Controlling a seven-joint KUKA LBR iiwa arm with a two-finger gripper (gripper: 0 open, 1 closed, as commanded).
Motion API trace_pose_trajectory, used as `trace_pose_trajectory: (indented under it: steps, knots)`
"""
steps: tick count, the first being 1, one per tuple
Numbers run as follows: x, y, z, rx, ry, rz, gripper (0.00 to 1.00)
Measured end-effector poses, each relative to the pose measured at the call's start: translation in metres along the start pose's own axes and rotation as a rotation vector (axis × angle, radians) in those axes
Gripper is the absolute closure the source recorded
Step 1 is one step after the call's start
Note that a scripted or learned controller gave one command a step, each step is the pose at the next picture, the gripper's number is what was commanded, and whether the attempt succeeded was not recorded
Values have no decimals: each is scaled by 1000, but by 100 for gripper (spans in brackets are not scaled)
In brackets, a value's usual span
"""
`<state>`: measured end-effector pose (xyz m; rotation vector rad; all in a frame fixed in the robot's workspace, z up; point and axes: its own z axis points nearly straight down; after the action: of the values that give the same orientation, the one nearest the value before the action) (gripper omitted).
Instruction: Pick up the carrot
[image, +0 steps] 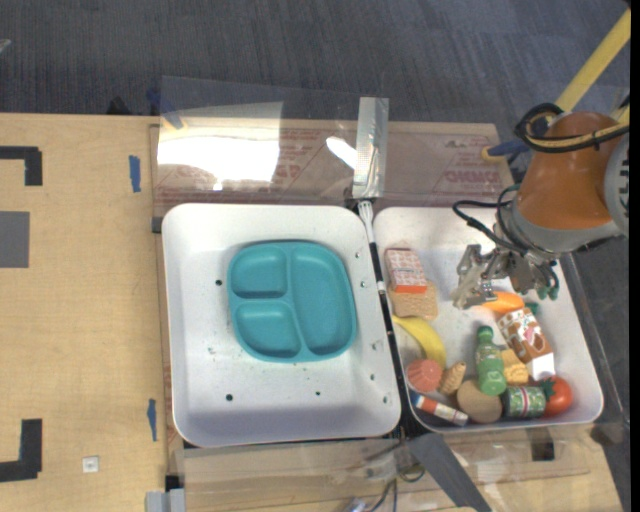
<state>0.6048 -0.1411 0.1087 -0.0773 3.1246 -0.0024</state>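
Note:
The carrot (507, 298) is a small orange piece in the right bin (585, 345), toward its upper right part among the other toy foods. My gripper (481, 283) hangs low over that bin, right against the carrot's left end and partly covering it. The grey arm with its orange band (560, 190) comes in from the right above it. Whether the carrot sits inside the gripper or merely beside it is hidden by the gripper body.
The right bin also holds a cracker box (405, 267), a bread slice (416, 301), a banana (426, 337), a green bottle (490, 366), a sauce bottle (527, 335), a can (524, 402) and a tomato (561, 394). A teal divided plate (293, 300) lies in the left bin (190, 330).

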Motion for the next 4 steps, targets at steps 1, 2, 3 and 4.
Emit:
trace_pose_trajectory:
  steps: [1,2,3,4]
  knots:
    - [73,-56,17,4,5,19,100]
    - [72,-53,18,2,3,16,0]
    - [-6,16,-17,-2,5,276,0]
    - [17,-26,20,1,7,275,0]
